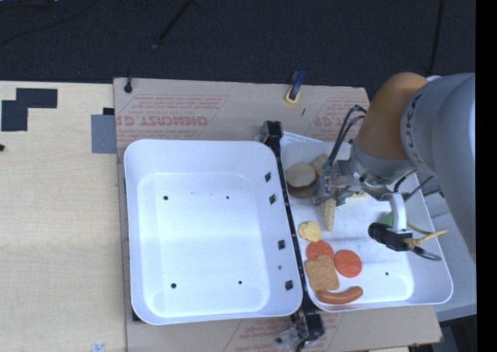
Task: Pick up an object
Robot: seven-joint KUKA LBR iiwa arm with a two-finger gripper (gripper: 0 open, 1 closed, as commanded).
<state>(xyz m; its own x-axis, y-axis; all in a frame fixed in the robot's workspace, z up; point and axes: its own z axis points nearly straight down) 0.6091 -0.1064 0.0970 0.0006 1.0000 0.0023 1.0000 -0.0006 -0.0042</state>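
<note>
Right now the hand point(332, 189), its opening impossible to judge, sits at the cone's point(328, 214) top end in the right bin point(435, 284), cone pointing toward six o'clock.

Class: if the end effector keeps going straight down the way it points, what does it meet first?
Probably the pale cone-shaped toy right under the end effector; depth is unclear from this slanted view.
</note>
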